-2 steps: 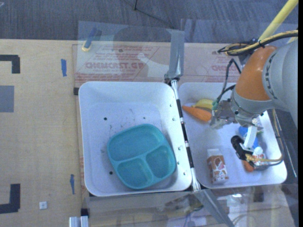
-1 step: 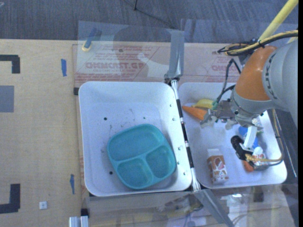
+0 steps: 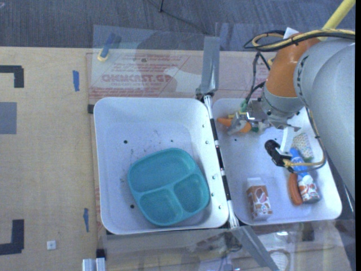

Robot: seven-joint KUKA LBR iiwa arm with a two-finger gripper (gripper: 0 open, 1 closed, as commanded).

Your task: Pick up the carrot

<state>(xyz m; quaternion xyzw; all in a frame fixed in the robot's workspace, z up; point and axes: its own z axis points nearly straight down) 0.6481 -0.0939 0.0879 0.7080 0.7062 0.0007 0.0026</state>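
The carrot (image 3: 228, 121), orange with a green end, lies in the back left corner of the right bin (image 3: 333, 208), close to the divider between the bins. My gripper (image 3: 243, 118) is right over it, reaching in from the right under the orange wrist band, and it covers the carrot's middle. I see orange on both sides of the gripper tip. Whether the carrot is gripped or just lying beneath the tip is unclear.
The left bin (image 3: 107, 123) holds a teal divided plate (image 3: 167, 186). In the right bin lie a small brown carton (image 3: 258, 201), a red sausage (image 3: 294, 189), a can (image 3: 308, 187), a blue item (image 3: 297, 158) and a mesh pouch (image 3: 303, 143).
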